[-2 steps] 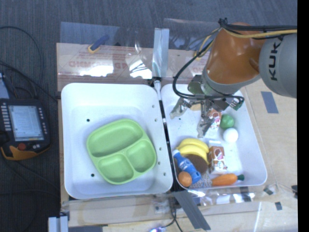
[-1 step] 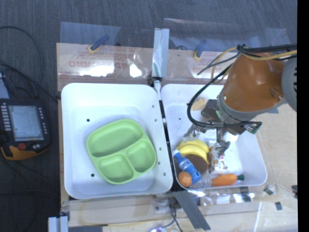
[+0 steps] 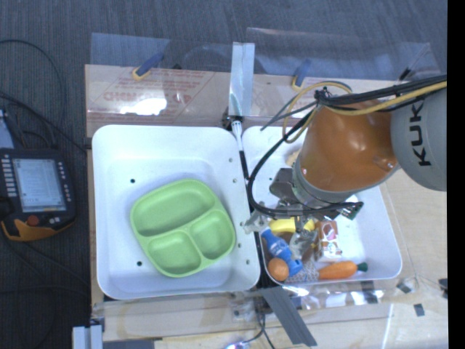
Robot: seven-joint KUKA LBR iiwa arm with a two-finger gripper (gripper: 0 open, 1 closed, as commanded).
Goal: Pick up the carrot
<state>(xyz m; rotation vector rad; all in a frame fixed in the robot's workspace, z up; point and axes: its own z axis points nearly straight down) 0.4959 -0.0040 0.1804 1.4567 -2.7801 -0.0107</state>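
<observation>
You've got 2 shallow white plastic bins side by side on the counter (image 3: 109, 93): left bin (image 3: 116, 195) and right bin (image 3: 385, 246), both w/ rounded corners and smooth walls. In the left bin sits 1 green plate (image 3: 182, 227), glossy plastic, rounded, w/ 3 compartments, lying flat a bit toward the near side.

The arm (image 3: 349, 151) comes in from the right, its orange band bulging over the right bin w/ black and yellow cables looping off it. The hand (image 3: 305, 220) hangs low over the clutter in that bin; you can't tell how far open it is or whether it has hold of anything, since the wrist hides it.

1 carrot (image 3: 338, 270), orange, smooth, tapered, w/ a small green stub at its right end, lies flat near the right bin's near wall. Left of it: 1 blue bottle (image 3: 280, 249), 1 round orange fruit (image 3: 277, 269), 1 yellow piece (image 3: 283, 225), plus 1 small red-and-white packet (image 3: 330, 240) just far of the carrot. On the far left sits 1 black handheld screen unit (image 3: 36, 187).
</observation>
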